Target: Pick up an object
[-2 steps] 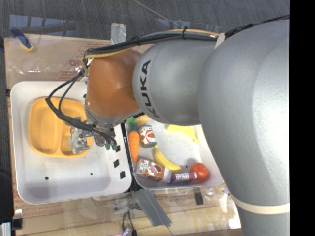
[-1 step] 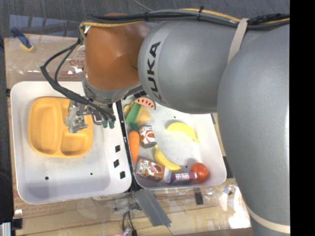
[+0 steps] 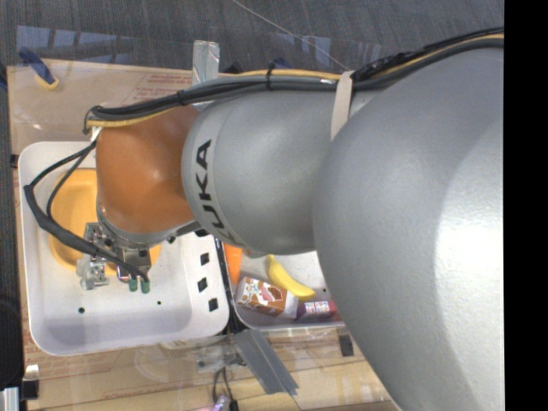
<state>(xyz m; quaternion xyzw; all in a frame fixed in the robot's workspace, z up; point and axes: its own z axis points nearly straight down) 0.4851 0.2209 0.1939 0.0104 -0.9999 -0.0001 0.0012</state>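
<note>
Where the left bin (image 3: 51, 315) lies on the surface, a yellow bowl-like object (image 3: 73, 208) is seen at its far left side, partly hidden by the arm's orange band, and the claw (image 3: 116, 272) is hung just above the white floor beside it; whether it is wide or narrow cannot be told. In the right bin (image 3: 257, 322), a yellow banana (image 3: 287, 278) is seen lying against a brown packet (image 3: 261, 296), below the grey arm (image 3: 342, 187).
</note>
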